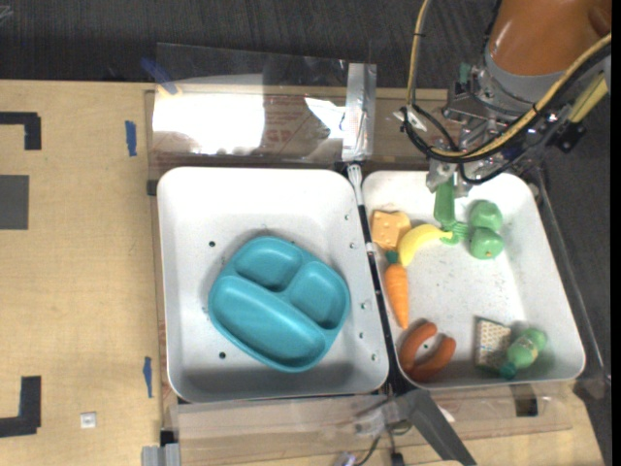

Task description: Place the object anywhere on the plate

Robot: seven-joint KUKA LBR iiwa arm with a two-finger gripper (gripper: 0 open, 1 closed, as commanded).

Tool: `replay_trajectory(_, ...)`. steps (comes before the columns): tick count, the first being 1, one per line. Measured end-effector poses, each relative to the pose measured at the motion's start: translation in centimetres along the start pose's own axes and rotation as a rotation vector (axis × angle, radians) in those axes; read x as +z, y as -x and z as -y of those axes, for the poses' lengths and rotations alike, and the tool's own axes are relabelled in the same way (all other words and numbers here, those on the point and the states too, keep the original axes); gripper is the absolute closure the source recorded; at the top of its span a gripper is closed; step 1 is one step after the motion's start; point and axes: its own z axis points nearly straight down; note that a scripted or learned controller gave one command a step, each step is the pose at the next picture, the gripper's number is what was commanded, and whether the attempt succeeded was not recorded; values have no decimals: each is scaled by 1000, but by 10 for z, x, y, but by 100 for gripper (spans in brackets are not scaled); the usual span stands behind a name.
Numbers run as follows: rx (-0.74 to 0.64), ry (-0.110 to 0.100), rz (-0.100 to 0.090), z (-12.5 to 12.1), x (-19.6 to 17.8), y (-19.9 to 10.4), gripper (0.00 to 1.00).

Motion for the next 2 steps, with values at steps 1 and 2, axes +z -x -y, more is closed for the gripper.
replay_trajectory(1,24,-2,-2,-49,-2,-14,100)
replay_trajectory(2,-522,0,-1,-38,10,-21,100)
